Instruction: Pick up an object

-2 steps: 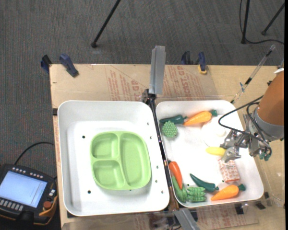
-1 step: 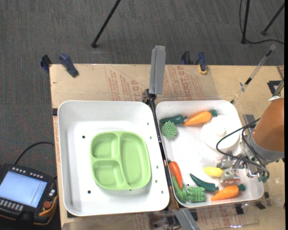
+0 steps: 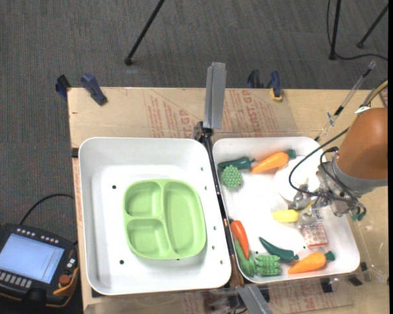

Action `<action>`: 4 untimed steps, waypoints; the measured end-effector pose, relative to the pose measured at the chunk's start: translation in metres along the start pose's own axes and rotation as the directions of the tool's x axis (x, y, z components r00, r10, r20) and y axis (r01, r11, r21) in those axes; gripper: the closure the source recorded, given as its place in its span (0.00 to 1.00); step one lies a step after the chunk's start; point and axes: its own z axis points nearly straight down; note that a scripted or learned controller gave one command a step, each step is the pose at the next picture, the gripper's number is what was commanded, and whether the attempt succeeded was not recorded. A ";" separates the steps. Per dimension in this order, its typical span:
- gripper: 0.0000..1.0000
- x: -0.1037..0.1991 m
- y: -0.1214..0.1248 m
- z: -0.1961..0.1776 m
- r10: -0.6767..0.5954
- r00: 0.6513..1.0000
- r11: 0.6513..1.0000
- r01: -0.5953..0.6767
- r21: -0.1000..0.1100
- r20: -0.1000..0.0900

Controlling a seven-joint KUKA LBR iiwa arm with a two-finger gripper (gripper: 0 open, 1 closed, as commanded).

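Camera view: tool low over the right white bin.
Grip state cannot be told; small yellow plastic lemon lies just beside it, nothing visibly lifted yet.

bench: brown board top, clamps at the back edge | left white bin and right white bin sit side by side, touching

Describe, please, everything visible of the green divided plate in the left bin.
The green divided plate is pale green, looks like plastic, and has rounded corners. It has three compartments: two smaller on the left and one long on the right. It lies flat, slightly turned, on the floor of the left bin. Nothing lies in it or touches it.
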 end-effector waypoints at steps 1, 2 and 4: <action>1.00 -0.023 0.021 0.002 0.048 0.999 0.999 -0.048 -0.002 -0.003; 0.00 -0.021 0.022 0.004 0.048 0.999 0.999 -0.048 -0.005 -0.011; 0.00 -0.066 0.039 0.002 0.211 0.978 0.978 -0.211 0.000 -0.003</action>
